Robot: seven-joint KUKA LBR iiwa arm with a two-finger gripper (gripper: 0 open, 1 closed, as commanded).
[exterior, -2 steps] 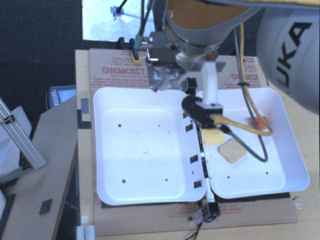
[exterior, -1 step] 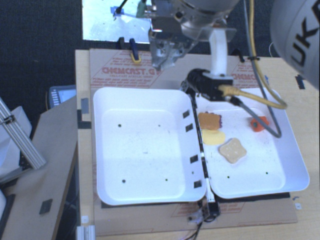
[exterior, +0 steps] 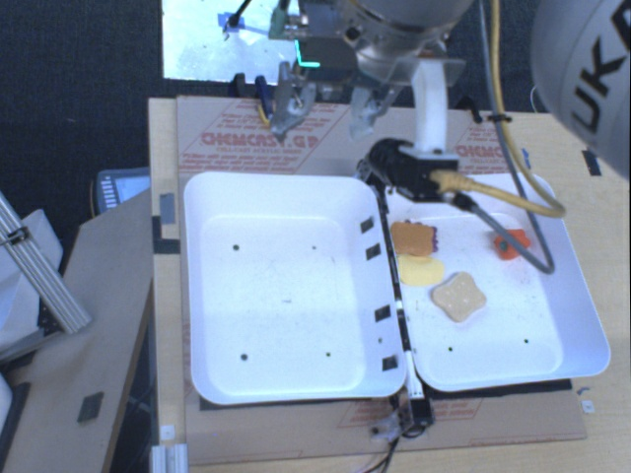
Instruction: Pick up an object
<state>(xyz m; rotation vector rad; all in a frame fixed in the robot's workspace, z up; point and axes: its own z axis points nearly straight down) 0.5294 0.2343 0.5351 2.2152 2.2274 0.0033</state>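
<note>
Tan toast slice (exterior: 458,297) in right bin (exterior: 552,348), near divider: looks light, stiff, flat; grip across edges. Gripper (exterior: 325,106) fingers spread, holding nothing.

Bench (exterior: 168,294): cardboard sheet (exterior: 246,146), 2 white bins (exterior: 286,190).
</note>
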